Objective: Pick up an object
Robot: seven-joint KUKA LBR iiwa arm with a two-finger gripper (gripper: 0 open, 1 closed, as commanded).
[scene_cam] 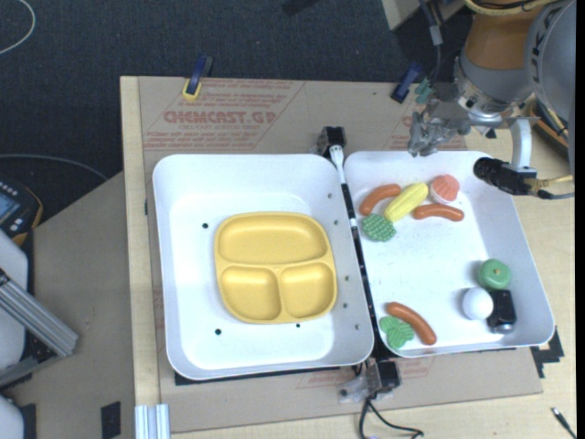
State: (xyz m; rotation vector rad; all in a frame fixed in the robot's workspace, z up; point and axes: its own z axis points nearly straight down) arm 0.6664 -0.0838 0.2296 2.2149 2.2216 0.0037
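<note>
Yellow tray (274,268) fills left bin (174,245) (right bin (526,245): toy food).

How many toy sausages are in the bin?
3, all in the right bin: one sausage left of the corn, one right of it, and one near the front edge. None looks hidden.

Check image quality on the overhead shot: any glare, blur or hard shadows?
Camera view: even, diffuse light, soft shadows only; mild sheen on the yellow tray; white bins near clipping, little surface detail; gripper slightly soft at the top edge; toy food sharp.
</note>
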